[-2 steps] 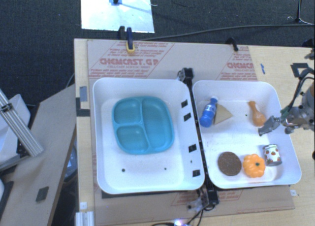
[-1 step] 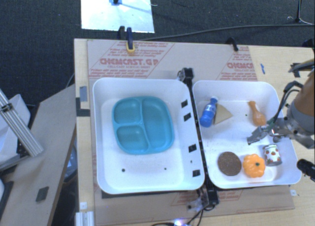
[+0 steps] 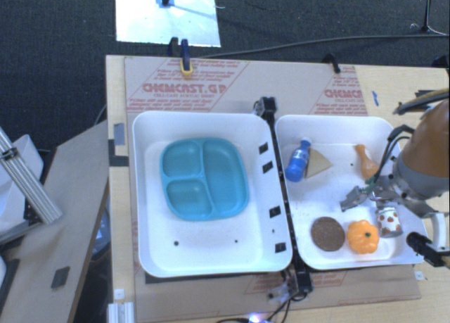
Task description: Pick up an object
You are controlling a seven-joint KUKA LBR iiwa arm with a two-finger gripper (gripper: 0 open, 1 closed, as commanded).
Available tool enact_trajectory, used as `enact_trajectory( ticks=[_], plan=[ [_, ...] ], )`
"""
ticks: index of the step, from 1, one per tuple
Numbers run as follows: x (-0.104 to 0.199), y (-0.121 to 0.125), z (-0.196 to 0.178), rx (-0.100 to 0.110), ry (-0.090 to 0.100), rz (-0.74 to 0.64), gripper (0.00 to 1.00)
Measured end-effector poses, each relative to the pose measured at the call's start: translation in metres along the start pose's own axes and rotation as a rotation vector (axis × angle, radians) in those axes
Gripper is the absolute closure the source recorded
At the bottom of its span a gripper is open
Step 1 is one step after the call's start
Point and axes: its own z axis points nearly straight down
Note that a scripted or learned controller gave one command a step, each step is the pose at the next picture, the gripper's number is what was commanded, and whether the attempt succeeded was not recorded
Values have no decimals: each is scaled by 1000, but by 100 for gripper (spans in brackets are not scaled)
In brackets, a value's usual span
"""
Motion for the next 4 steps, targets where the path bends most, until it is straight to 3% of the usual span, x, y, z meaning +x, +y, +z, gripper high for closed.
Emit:
enact_trajectory(
  ticks=[1,2,4],
  plan=[
    [0,1,19,-2,-1,2,0],
    [0,2,7,-5,-3,2,100],
    [-8,3,-96,-9,-5,-1,100]
  ],
)
